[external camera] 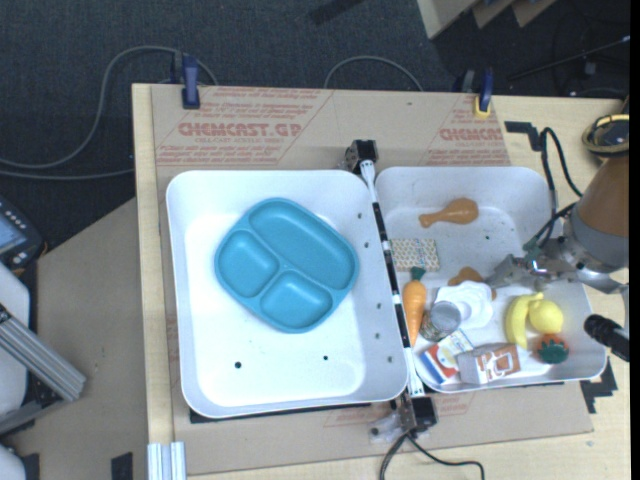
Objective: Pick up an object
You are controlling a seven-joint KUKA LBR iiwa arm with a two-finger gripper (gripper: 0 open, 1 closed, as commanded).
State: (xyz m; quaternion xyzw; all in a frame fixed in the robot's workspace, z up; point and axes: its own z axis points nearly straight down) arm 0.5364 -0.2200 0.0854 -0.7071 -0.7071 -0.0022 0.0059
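Note:
The right bin (500, 190) holds several toy items. A tan drumstick (450, 212) lies near its far wall, and a patterned cracker (415, 255) sits by the left wall. An orange carrot (413, 309), a metal can (443, 317) and a white cup (472, 298) crowd the middle. A yellow banana (518, 320), a lemon (546, 315), a small red fruit (552, 348) and a flat printed box (482, 363) fill the near right corner. My gripper (522, 265) hangs low over the bin's right side, just above the cup and banana, with nothing seen in it.
The left bin (200, 338) holds a blue divided plate (286, 265). The grey arm with its orange band (610, 203) comes in over the right bin's right rim. Black cables (550, 153) run along the bench at the far right.

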